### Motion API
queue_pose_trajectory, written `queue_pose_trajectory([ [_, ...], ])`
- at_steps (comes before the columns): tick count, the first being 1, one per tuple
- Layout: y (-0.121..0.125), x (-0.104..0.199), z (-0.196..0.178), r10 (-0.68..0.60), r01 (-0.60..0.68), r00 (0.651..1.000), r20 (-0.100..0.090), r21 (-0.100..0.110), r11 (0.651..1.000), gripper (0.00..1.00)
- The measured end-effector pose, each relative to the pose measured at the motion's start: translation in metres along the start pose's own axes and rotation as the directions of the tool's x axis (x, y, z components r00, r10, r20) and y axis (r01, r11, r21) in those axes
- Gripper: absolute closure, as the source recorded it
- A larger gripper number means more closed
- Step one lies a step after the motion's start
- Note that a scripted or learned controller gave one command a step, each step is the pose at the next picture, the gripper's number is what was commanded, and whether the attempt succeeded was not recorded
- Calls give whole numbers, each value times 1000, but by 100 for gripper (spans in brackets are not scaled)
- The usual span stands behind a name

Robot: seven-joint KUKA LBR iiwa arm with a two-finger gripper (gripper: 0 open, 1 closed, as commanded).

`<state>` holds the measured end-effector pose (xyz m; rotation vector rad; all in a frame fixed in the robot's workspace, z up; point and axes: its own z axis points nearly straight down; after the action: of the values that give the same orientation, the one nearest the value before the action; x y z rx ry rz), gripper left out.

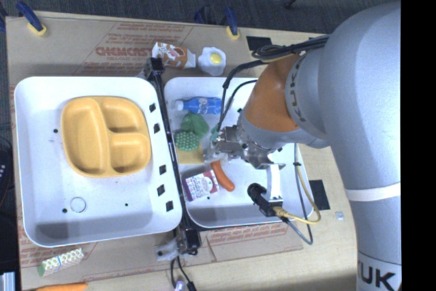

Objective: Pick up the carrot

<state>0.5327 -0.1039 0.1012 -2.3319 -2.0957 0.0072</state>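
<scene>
Beside the carrot [223, 178] lie a packet [199, 186] and broccoli [191, 132]; hand [219, 155] state unclear.

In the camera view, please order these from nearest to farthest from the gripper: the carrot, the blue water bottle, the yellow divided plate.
Measured from the gripper:
1. Carrot, just below it in the right bin.
2. Blue water bottle, above it, at the right bin's far end.
3. Yellow divided plate, in the left bin.

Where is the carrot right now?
The carrot lies in the right bin, near its middle, just below the gripper and beside a small red-and-white packet, with green vegetables above it.
</scene>
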Motion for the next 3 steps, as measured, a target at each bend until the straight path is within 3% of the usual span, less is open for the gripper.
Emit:
queue_pose_trajectory([
  [1, -33, -1, -135, -66, 66, 998, 1, -6, 998, 100],
  [2, -46, 25, -144, -49, 49, 999, 0, -2, 999, 100],
  [3, -66, 79, -128, -202, 202, 979, 1, -3, 979, 100],
])
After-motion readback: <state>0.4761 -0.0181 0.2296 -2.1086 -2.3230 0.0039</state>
